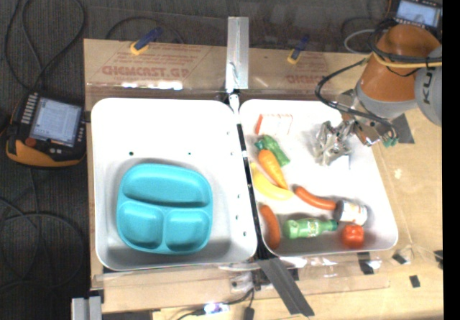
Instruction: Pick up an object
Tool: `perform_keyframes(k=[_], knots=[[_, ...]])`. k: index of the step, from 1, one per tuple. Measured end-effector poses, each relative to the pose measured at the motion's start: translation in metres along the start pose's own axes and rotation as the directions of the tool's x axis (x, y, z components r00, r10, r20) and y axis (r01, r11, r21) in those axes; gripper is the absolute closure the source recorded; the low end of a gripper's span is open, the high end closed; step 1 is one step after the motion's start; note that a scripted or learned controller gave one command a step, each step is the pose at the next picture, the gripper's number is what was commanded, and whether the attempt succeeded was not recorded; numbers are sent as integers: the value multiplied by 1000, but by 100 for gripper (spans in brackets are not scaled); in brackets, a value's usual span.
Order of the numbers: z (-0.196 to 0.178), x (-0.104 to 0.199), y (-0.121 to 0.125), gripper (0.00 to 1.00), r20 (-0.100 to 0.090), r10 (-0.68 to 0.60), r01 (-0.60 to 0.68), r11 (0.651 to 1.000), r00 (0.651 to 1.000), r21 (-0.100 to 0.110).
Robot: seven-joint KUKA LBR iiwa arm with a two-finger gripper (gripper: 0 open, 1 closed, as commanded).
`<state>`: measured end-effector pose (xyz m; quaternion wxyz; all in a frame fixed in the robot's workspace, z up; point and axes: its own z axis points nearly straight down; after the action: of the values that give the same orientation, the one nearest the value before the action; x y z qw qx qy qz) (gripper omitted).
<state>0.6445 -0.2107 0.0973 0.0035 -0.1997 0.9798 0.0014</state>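
1. The carrot (270, 160), orange with a green top, lies in the right bin (381, 189), near the divider between the bins, tilted with its green end toward the far side.
2. Just below the carrot lies a yellow banana (272, 188); nearer the front lie a red sausage (269, 222) and a green bottle (307, 227).
3. To the carrot's right and a little forward lies a red chili (314, 198), with a small bottle (352, 211) and a red tomato (352, 235) beyond it.
4. The gripper (332, 142) hangs over the bin's far right part, well apart from the carrot; nothing sits between its fingers, and I cannot tell how far apart they stand.
5. Left of the carrot, across the divider, the left bin (115, 121) holds a blue sectioned tray (165, 206).
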Motion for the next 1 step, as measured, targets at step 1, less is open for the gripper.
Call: perform_keyframes(k=[1], knots=[[-4, -35, 18, 100, -1, -371, 371, 929, 929, 1]])
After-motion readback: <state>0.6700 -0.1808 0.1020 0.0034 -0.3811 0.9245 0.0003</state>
